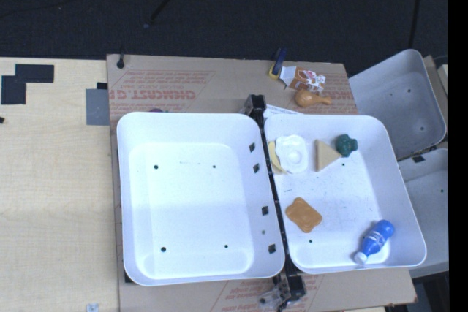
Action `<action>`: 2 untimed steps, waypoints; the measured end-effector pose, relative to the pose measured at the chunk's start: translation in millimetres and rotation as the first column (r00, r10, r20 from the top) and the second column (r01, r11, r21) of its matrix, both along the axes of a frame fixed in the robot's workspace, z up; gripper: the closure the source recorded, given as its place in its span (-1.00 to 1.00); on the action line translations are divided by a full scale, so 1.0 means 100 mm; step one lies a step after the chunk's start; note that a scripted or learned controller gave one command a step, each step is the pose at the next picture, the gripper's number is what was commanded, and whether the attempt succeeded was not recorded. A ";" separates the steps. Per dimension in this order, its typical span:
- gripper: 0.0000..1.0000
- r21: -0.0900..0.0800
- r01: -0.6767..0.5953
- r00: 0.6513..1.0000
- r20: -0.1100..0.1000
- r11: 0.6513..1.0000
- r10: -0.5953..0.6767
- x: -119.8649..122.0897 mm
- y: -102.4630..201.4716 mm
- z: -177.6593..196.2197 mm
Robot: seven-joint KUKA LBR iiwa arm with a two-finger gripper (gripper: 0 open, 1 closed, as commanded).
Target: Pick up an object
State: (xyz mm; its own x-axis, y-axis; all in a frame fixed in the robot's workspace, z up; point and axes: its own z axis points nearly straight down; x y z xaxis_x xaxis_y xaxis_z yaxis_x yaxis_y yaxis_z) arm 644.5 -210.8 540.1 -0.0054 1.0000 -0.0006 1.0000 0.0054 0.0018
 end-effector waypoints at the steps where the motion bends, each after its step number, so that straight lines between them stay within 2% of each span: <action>1: -1.00 0.002 -0.001 1.000 -0.004 1.000 0.001 0.00 0.00 -0.03; 2: 1.00 0.002 -0.008 1.000 -0.006 1.000 0.008 0.01 0.02 0.07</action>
State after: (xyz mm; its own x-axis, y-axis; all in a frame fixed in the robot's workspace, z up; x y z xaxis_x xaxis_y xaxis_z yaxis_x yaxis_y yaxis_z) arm 645.3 -208.4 547.5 -0.0138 0.9999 0.0016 0.9999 0.0138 -0.0040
